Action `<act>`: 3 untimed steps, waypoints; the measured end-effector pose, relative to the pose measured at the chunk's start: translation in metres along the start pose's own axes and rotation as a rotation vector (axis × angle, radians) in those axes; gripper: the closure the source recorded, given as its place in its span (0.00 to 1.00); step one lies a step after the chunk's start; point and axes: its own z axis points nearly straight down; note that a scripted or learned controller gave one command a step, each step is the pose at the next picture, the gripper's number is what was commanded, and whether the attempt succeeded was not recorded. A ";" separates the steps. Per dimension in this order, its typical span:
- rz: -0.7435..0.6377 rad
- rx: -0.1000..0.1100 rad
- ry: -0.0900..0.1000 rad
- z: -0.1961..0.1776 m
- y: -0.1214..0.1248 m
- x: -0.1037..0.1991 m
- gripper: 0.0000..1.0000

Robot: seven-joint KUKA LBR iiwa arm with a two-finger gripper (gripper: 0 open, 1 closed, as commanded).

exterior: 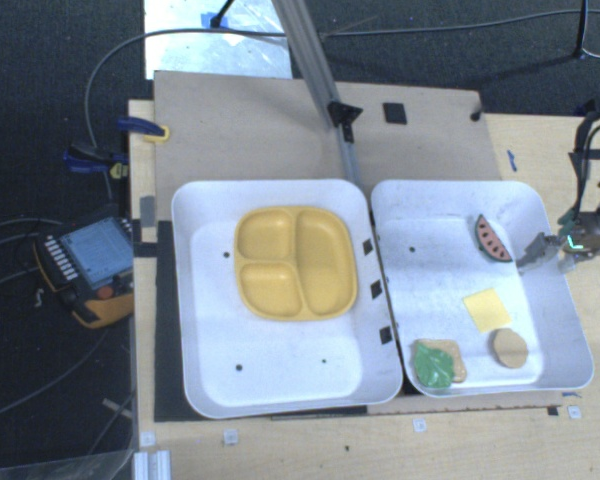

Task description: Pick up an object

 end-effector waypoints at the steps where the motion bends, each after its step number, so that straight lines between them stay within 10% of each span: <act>1: 0.000 -0.002 -0.001 -0.001 0.001 0.000 0.00; 3: 0.003 0.002 0.001 0.122 -0.002 0.005 0.00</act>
